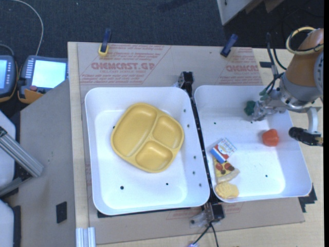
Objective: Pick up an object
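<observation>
Two bins (97,153): one yellow tray (147,137) left; one red ball (270,137), one packet (224,161) right. Tool (255,111) grip unclear.

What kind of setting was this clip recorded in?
Most likely a robotics lab bench for pick-up trials: two white bins clamped to a protective board, a grey arm reaching over the right one, toy items like a yellow divided plate, and a handheld control screen alongside.

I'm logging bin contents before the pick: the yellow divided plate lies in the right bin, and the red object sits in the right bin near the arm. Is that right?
Not quite. The camera view shows the yellow plate in the left bin, not the right. The red object does sit in the right bin near the arm.
</observation>
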Robot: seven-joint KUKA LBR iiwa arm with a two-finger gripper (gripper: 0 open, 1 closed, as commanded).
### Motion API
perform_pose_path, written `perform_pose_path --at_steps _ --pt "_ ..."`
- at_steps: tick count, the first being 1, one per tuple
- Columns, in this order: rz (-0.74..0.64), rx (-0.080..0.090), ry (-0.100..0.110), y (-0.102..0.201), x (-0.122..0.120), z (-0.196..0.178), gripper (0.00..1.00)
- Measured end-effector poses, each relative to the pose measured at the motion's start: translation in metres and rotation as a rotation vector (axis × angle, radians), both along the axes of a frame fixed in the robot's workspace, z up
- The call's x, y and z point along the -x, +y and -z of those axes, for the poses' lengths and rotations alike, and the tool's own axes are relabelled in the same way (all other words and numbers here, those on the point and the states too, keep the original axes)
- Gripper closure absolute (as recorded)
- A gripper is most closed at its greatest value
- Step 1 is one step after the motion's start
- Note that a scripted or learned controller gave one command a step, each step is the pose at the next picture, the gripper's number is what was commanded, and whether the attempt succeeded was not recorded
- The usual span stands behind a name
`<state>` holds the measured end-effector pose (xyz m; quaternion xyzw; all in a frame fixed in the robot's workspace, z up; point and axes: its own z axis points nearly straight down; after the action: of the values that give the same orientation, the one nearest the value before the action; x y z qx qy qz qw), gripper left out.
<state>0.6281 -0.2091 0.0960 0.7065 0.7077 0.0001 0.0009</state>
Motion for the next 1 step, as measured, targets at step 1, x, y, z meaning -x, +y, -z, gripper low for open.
perform_pose_path --at_steps 1 --pt "0.001 0.002 -0.005 0.0032 0.0059 -0.0605 1.0"
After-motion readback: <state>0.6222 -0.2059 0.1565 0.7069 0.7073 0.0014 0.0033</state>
